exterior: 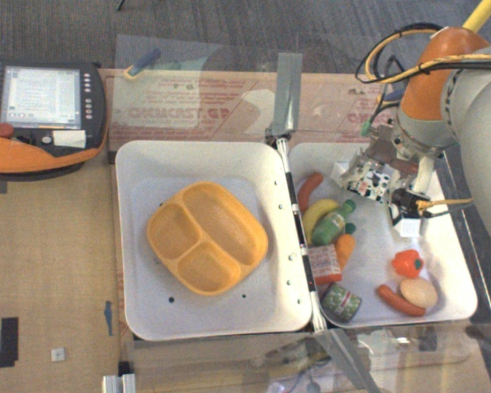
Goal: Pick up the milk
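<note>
Near edge: green can (341, 301), right bin (462, 281).
Milk (373, 183): cow-print carton, far right bin, under gripper (382, 178).
Gripper: opening unclear, hold unconfirmed.
Handling: probably light, stiff; grip flat sides.

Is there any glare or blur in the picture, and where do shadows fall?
Camera view: soft even light, mildly grainy; faint reflections on the clear sheet behind the bins; the orange tray casts a soft shadow in the left bin; the milk under the gripper looks slightly blurred.

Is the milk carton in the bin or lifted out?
Cannot tell. The cow-patterned milk carton sits tilted right under the hand at the right bin's far end; contact with the floor isn't visible.
</note>
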`<action>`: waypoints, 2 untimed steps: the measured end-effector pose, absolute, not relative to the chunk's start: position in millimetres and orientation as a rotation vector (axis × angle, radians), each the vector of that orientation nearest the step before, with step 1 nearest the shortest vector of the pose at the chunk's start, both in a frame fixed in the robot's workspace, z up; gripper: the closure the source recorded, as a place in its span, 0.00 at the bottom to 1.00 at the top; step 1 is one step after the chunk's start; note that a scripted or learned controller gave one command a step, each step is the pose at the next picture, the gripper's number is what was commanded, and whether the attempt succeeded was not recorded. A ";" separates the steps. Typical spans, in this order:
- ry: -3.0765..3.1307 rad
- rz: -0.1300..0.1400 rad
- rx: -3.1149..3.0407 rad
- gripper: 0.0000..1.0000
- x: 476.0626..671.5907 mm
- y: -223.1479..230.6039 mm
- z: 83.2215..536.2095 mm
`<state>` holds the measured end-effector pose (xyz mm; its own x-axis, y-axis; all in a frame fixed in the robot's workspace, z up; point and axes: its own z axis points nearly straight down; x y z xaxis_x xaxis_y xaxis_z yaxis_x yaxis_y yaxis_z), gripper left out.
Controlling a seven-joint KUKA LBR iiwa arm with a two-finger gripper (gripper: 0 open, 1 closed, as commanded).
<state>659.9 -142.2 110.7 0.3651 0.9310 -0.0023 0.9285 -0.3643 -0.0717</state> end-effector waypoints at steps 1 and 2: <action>-1.737 0.083 -2.540 1.00 657.6 -142.4 119.3; -1.898 -0.002 -2.506 1.00 633.6 -135.4 289.4</action>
